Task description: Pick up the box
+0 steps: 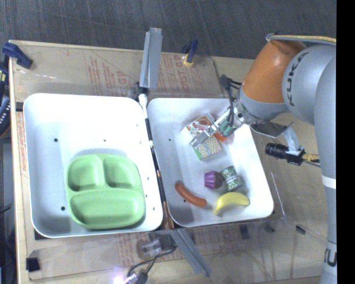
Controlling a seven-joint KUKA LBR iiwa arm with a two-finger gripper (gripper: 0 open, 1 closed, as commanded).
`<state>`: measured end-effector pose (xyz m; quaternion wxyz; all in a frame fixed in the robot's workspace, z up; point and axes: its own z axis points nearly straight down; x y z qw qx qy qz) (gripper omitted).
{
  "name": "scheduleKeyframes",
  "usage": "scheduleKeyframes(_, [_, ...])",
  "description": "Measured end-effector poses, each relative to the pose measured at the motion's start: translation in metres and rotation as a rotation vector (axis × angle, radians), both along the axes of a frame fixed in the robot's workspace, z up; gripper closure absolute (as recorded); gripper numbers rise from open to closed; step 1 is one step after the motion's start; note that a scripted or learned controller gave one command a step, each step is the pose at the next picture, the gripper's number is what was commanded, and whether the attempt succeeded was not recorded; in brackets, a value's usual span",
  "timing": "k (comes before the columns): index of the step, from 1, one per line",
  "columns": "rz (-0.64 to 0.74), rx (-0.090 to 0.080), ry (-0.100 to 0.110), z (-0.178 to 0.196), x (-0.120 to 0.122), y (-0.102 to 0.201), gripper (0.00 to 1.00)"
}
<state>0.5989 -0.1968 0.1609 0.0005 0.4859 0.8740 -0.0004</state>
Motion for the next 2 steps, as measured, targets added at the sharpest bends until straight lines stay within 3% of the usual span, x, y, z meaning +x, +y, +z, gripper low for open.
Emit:
scheduleKeyframes(1, [0.007, -0.001, -0.006, -0.065, -0.030, -0.013, 0.00])
scheduleKeyframes(2, [-0.142, 0.000, -0.006, -0.063, -0.075, -0.012, 0.00])
